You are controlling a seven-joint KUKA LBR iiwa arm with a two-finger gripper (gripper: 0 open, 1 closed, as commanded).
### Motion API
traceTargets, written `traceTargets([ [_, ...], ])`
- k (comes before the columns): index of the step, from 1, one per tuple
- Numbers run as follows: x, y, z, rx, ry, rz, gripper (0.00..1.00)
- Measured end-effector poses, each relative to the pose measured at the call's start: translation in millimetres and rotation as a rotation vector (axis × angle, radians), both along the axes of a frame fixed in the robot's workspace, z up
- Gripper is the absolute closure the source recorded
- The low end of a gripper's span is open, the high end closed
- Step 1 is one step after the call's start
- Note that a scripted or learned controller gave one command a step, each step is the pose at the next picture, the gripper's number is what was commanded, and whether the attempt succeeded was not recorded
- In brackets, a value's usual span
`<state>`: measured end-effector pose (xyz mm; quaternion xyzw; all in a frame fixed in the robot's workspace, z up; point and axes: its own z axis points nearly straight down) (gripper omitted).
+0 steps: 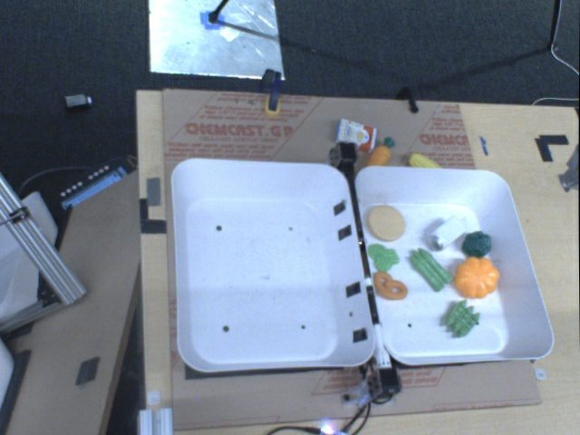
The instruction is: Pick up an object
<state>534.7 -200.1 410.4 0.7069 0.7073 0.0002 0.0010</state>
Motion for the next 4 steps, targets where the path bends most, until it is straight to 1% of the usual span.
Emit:
traceTargets([
  [1, 79.3, -6.2, 30.0, -0.003, -0.006, 0.005, 1.0],
  [2, 71.5, -6.1, 9.7, -0.002, -0.001, 0.002, 1.0],
  [3, 136.1, -5.7, 14.8, -0.003, -0.006, 0.006, 1.0],
  [4, 128.8, -5.9, -1.5, -0.001, -0.001, 0.002, 1.0],
])
